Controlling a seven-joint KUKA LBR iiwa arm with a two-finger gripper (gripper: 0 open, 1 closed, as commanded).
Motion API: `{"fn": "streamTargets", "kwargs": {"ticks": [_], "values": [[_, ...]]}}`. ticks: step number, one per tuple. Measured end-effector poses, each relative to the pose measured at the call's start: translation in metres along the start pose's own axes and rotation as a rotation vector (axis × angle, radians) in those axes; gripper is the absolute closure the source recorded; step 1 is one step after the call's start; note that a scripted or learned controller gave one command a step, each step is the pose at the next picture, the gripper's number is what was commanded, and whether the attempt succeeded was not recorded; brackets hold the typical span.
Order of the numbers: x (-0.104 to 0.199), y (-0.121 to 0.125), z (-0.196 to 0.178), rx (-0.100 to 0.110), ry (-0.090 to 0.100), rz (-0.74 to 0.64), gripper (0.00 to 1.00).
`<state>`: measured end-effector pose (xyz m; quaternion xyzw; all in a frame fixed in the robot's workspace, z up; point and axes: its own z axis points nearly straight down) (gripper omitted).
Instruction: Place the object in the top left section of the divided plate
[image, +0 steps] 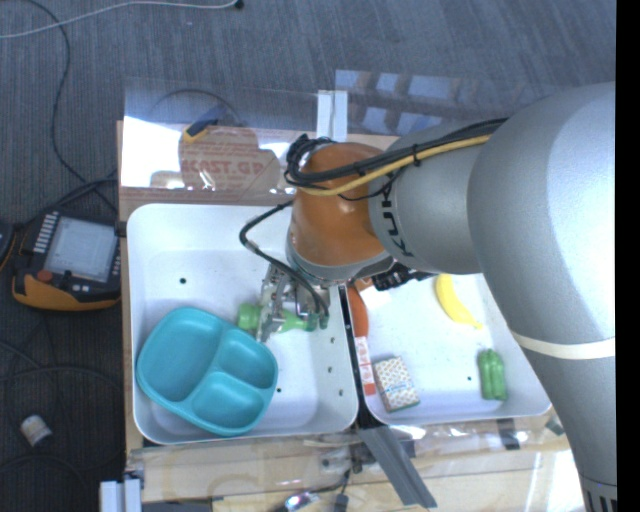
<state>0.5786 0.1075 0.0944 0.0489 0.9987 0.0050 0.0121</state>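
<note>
A teal divided plate lies in the left white bin, toward its front left. My gripper hangs just past the plate's upper right rim, under the orange wrist band. A small green object sits between its fingers and sticks out to the left, reaching the plate's edge. The gripper is shut on this object. The wrist hides part of the object. All the plate's sections are bare.
The right bin holds a yellow banana, a green piece, a small patterned box and a red-orange item by the divider wall. The big grey arm covers the upper right.
</note>
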Motion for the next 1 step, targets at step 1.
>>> {"fn": "streamTargets", "kwargs": {"ticks": [1], "values": [[-0.0537, 0.1304, 0.0067, 0.0, 0.008, -0.3, 1.0]]}}
